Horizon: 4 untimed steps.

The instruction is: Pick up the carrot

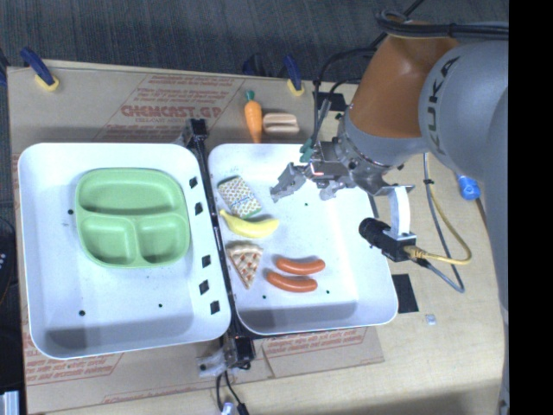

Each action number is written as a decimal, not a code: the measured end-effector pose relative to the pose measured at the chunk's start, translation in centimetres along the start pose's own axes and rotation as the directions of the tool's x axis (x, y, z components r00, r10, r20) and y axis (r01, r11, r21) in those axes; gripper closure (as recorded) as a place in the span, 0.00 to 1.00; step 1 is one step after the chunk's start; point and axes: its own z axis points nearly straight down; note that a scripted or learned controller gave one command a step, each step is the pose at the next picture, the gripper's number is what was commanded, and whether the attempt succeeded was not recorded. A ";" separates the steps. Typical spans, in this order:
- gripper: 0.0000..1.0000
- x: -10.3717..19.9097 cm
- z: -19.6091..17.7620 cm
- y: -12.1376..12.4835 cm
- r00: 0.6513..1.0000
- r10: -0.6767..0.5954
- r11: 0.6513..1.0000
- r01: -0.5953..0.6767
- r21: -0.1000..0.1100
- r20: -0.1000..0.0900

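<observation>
Beyond the right white bin's (380, 305) far rim, the small orange plastic carrot (252, 118) is lying on the desk (449, 344), looking light, rigid, slippery, best pinched mid-body, while the end effector (304, 187) is hovering spread, gripping nothing.

Gripper (307, 182): we see it over the upper part of the right bin (367, 305), with bare bin floor under and just beside the jaws.
Carrot (252, 118): up and left of the jaws, outside the bin on the cardboard (164, 106), with the bin's top rim between.
Bun-like toy (280, 124): touching or just beside the carrot on its right; we count it an obstacle there.
Left of the jaws: a patterned packet (239, 195) and banana (249, 225) crowd the divider.
Below the jaws: two sausages (295, 274) and a pizza slice (245, 262); open floor between them and us.
Right of the jaws: black cable fitting (384, 236) blocks that side.
</observation>
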 end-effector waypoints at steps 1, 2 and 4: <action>0.00 -4.5 16.7 -2.5 1.000 0.007 1.000 -0.007 0.001 0.000; 0.00 -2.3 7.7 3.5 0.983 -0.182 0.983 0.182 -0.003 0.001; 0.00 -12.0 8.8 2.7 0.927 -0.374 0.927 0.374 -0.003 0.003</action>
